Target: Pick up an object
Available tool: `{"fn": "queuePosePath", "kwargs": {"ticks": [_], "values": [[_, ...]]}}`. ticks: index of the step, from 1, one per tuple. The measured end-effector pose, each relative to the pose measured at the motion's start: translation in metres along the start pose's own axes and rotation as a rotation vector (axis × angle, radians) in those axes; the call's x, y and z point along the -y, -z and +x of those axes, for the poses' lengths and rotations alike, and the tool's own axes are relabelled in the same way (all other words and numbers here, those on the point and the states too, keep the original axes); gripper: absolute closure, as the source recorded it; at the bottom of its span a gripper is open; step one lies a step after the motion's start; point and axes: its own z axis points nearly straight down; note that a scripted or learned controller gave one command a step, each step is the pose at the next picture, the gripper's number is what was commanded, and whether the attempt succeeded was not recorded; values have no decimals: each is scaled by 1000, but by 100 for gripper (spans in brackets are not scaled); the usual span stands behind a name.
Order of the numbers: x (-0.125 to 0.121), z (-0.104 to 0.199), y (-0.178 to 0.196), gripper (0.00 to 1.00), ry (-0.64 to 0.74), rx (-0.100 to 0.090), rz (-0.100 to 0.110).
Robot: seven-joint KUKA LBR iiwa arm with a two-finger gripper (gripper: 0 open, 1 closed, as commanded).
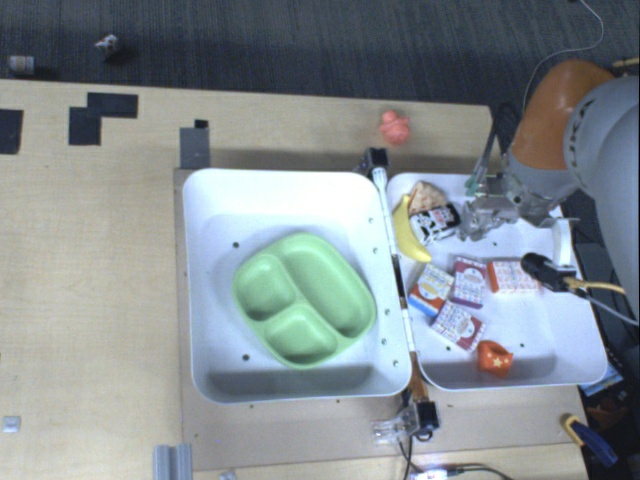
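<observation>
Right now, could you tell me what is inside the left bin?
The left bin holds one green divided tray with three compartments, all bare. Whatever lies beneath the tray is covered.

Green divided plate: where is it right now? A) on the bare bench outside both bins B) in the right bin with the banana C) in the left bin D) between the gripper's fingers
C: the green divided plate lies flat inside the left bin, while the banana sits in the right bin.
</observation>
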Motion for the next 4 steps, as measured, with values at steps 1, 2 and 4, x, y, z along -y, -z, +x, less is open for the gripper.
{"fn": "queuePosePath", "kwargs": {"ticks": [1,2,4], "values": [[1,-1,-1,0,0,1,5],[80,5,-22,0,-10,1,-32],[46,71,78,100,-7,-1,-31]]}}
